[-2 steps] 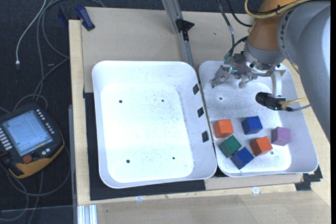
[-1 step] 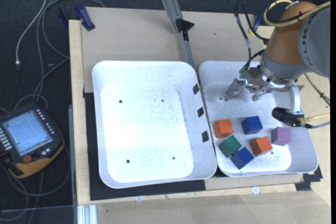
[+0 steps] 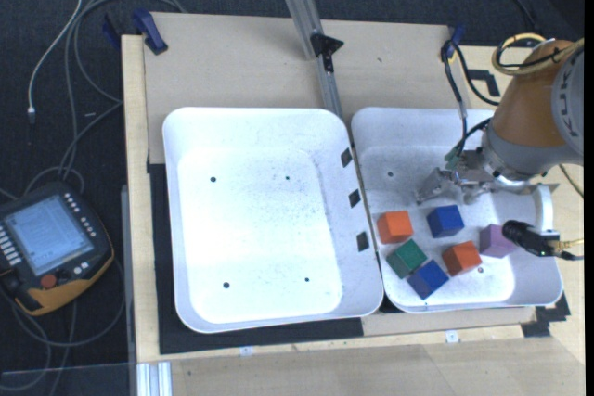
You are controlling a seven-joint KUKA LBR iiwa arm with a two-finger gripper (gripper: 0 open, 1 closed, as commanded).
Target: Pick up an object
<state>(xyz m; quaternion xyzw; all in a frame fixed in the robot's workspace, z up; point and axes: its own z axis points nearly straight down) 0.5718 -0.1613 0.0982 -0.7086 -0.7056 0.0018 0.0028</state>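
Here the claw (image 3: 444, 185) hovers just above the blue cube (image 3: 445, 220), apparently empty; whether it gapes, I cannot tell. Next: descend and grasp.

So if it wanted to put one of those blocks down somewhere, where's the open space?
The left bin shows bare white floor from wall to wall. In the right bin, only the far strip behind the end effector is bare. Its near half is crowded: orange block, blue block, green block, another blue, another orange, purple block.
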